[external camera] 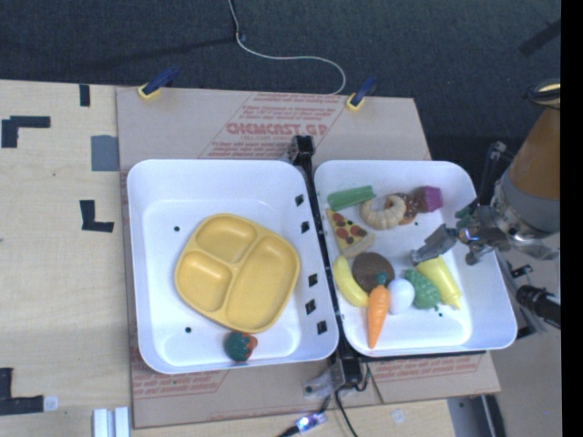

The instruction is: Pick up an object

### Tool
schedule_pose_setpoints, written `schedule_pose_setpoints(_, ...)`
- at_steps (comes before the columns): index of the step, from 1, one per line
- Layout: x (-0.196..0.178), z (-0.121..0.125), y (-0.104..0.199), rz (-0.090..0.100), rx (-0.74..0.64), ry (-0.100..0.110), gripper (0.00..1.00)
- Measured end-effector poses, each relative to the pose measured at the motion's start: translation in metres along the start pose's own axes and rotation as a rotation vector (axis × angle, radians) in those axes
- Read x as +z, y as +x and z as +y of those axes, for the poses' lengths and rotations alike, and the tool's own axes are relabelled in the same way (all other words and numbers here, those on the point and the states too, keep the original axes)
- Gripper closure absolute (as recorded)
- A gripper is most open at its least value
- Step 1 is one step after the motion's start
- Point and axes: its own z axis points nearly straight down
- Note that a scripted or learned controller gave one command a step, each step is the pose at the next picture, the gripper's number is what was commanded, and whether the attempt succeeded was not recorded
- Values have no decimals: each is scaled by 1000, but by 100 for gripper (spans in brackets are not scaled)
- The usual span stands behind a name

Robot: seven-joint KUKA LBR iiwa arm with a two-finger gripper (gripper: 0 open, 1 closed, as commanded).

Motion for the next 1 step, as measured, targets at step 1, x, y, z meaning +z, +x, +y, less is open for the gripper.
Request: schedule_pose_setpoints(1,-6,2,0,-2,-4,-12,0)
